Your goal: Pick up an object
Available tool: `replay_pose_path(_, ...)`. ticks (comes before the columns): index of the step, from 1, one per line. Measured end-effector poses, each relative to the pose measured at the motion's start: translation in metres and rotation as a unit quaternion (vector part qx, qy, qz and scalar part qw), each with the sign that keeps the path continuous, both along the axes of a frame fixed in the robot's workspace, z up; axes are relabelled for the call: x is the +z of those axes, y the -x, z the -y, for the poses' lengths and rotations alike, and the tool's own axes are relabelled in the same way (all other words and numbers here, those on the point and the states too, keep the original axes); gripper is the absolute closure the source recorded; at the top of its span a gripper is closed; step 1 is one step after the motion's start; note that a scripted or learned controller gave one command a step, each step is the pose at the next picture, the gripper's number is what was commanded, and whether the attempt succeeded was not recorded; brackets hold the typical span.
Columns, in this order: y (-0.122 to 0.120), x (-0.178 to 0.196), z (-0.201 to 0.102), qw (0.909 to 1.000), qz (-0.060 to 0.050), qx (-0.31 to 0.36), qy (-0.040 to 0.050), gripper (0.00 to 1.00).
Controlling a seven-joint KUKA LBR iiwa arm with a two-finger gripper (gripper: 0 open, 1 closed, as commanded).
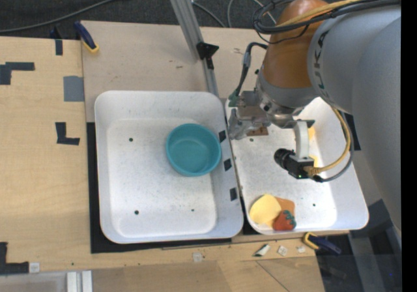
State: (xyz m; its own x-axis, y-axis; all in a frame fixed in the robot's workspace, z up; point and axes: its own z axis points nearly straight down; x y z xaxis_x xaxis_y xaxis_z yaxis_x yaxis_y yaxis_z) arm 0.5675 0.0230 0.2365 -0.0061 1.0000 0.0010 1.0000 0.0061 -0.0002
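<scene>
The robot's gripper (pixel 246 122) hung low over the right bin (pixel 326 212), finger state impossible to tell, while a teal bowl (pixel 192 148) sat in the left bin (pixel 130 173)

The round teal bowl (pixel 193 148) looks like smooth, matt plastic. Both shallow white plastic bins (pixel 117 115) are finely speckled (dark flecks throughout). The pale wood counter (pixel 39 173) is matt; the grey arm shell (pixel 365 56) faintly glossy.

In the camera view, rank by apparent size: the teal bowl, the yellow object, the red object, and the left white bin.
1. Left white bin
2. Teal bowl
3. Yellow object
4. Red object, which partly overlaps its neighbours, so its full extent is unsure.
</scene>
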Motion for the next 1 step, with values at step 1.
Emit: replay_pose_path(1, -0.0126, -0.0022, -0.0424, 1.0, -0.001, 0.0, -0.0001, 1.0)
